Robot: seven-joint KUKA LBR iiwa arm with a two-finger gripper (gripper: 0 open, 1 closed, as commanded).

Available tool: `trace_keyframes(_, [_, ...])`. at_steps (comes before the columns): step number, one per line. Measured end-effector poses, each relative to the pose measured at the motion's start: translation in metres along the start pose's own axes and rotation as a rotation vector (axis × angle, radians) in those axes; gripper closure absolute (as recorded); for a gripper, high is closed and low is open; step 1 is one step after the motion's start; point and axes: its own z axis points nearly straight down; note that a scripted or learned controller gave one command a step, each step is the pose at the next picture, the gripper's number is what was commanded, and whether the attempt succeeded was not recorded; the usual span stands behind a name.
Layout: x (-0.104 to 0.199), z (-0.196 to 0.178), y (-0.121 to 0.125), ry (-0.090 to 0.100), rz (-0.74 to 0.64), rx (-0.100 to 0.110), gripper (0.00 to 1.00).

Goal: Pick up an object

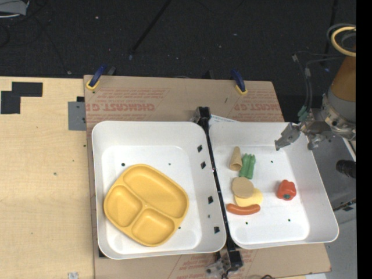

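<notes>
Apparently the gripper [297, 133] hangs over the far right corner of the right bin [302, 225], its fingers spread and with nothing between them. The nearest object, a red pepper [285, 190], lies in this bin, nearer to the camera and a little left of the gripper. Further left lie a green vegetable [248, 165] and a sausage [243, 209].

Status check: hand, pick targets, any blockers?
Hand over right bin's far edge, holding nothing. Red pepper nearest, untouched. Path clear.
</notes>
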Motion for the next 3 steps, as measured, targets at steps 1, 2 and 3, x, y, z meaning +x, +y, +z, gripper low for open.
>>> trace_keyframes(1, [0.0,-0.004,0.001,-0.001,0.0,-0.007,0.0])
trace_keyframes(2, [0.0,0.039,-0.002,0.0,-0.001,-0.003,0.0])
trace_keyframes(3, [0.005,0.102,-0.001,0.0,-0.001,-0.002,0.0])
